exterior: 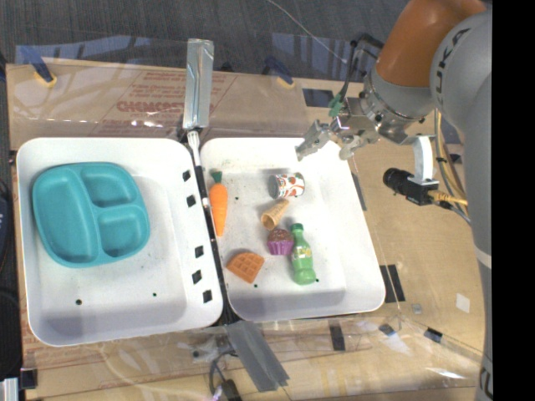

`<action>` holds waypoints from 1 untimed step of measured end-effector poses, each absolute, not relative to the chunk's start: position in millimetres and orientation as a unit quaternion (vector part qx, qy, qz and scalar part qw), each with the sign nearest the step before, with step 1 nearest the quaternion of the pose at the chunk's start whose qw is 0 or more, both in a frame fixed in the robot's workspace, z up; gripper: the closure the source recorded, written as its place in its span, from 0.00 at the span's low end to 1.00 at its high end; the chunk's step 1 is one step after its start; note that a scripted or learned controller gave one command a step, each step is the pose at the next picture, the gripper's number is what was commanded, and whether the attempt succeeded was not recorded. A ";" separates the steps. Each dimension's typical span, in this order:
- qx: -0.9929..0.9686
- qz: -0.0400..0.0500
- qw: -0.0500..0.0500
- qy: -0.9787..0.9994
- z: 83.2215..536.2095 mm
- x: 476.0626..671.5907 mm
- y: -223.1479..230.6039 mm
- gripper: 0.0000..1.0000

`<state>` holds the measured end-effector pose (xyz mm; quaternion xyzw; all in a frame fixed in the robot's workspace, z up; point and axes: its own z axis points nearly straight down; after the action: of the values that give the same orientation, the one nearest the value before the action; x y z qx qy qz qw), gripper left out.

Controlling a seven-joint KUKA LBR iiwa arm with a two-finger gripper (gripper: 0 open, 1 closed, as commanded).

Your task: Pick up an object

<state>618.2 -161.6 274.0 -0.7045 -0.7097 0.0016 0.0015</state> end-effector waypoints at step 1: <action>-0.704 0.004 0.005 -0.710 134.6 551.9 -120.6 0.00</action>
<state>551.9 -120.6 134.6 -0.7044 -0.7098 0.0035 0.0046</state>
